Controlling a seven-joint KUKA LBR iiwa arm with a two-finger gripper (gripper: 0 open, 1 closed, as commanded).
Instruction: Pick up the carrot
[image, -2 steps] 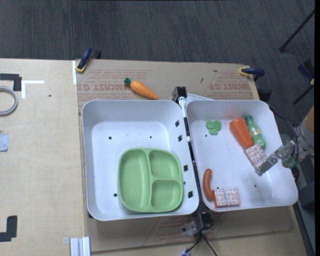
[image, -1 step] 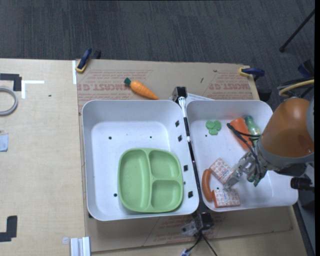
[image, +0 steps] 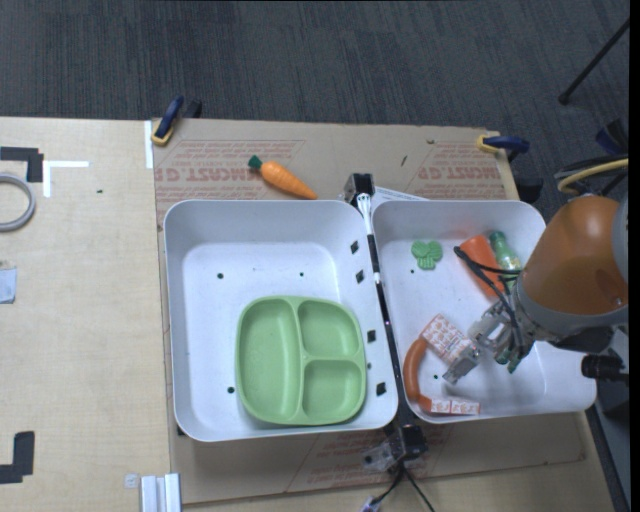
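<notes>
At the far left, the desk (image: 80, 330) showed bare light wood with black tape marks and a grey ring near its edge. A sheet of brown cardboard (image: 230, 160) lay under both bins, held at its upper corners by a blue clamp (image: 168, 119) on the left and another clamp (image: 503, 144) on the right. The carrot (image: 283, 177) lay on that cardboard, outside and just above the far rim of the left bin (image: 190, 300), orange with a small green top pointing left, tilted down toward the right. Inside the left bin sat a pale green divided plate (image: 300, 358) with three compartments, resting toward the near right corner. The right bin (image: 400, 260) stood just beside the left one, their walls touching along the middle. In it lay a small green leafy piece (image: 428, 254) near the far left, a curved orange-red sausage shape (image: 413, 372) along the near left wall, a printed packet (image: 445, 338) beside it, and an orange item with a green end (image: 492, 255) near the far right. The fingers (image: 478, 352) hung low over the right bin, next to the packet and well apart from the carrot; they looked slightly spread with nothing between them. The arm's orange band (image: 580, 255) filled the right side.
</notes>
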